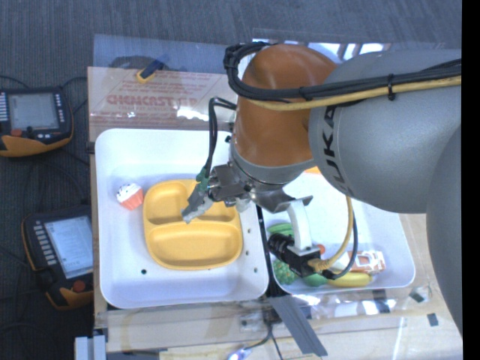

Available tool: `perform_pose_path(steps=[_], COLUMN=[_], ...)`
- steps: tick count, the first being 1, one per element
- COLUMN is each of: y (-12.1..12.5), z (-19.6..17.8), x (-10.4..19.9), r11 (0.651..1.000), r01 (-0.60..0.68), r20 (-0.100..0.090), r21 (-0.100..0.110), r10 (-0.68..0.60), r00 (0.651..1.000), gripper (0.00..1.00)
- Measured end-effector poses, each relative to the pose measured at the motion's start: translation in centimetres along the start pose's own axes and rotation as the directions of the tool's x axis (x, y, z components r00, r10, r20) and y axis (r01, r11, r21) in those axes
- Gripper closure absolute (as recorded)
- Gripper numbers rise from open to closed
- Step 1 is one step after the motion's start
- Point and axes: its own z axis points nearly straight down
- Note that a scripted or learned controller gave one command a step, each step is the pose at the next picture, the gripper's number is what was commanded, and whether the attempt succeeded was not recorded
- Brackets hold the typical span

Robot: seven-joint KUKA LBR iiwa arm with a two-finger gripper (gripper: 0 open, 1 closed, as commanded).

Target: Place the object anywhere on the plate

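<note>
Grey carpet surrounds the bench (105, 328), with two handheld pendants lying on the floor at far left. The left bin (109, 223) holds a small red-and-white toy (129, 194) near its left wall, just beside but apart from the yellow plate (191, 238), which fills the bin's middle and leaves open white floor along the left and front edges. The gripper (196, 205) hangs over the plate's upper compartments, close to the divider; whether it is clenched or released cannot be told, and nothing shows in it. Right of the shared wall, the right bin (401, 265) holds a banana (351, 280), a small carton (371, 261) and green pieces (289, 274), partly under the arm (360, 126).
</note>
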Motion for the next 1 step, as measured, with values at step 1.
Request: perform_pose_path(steps=[1], y=[0.00], z=[-0.79], x=[0.07], r11=[1.000], r01=[0.002], r20=[0.000], r21=[0.004], r10=[-0.002], r00=[1.000], gripper=[1.00])
